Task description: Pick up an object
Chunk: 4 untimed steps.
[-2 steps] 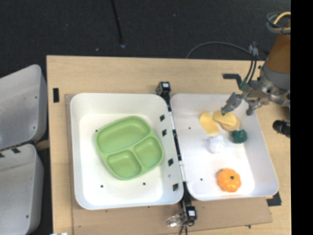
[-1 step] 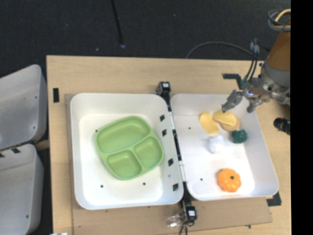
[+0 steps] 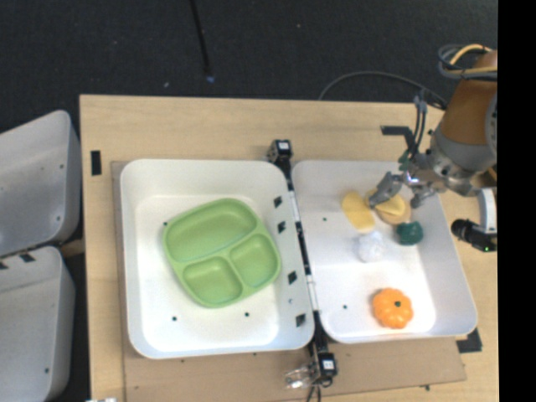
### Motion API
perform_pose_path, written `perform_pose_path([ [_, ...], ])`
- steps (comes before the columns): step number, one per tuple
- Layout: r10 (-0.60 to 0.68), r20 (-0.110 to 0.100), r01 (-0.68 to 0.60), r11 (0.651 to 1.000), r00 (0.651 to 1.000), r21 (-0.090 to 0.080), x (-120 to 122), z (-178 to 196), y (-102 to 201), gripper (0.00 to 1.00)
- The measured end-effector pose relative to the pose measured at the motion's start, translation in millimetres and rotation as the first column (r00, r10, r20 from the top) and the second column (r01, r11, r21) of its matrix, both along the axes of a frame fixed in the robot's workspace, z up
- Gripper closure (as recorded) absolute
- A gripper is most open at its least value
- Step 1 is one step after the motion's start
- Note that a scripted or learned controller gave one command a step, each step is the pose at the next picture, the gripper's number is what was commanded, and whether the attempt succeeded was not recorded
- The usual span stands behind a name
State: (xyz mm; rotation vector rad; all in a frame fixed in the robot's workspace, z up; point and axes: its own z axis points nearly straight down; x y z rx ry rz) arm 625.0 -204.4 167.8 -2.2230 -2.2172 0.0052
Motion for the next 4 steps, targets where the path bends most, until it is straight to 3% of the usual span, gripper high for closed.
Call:
perform_pose_path([
  [1, 0.004, 0.003, -0.004, 1.000, 1.000, -0.001, -0.4, -44.1, 6.1, 0.00],
  [2, 0.004, 0.011, -0.004, 1.000, 1.000, -0.005, 2.2, -62.1, 3.7, 0.00],
  [3, 0.004, 0.022, -0.004, 1.000, 1.000, -0.010, 4.7, -48.0, 1.6, 1.00],
  [4, 0.007, 0.012, -0.007, 1.000, 1.000, -0.002, 9.0, 17.0, -3.4, 1.00],
])
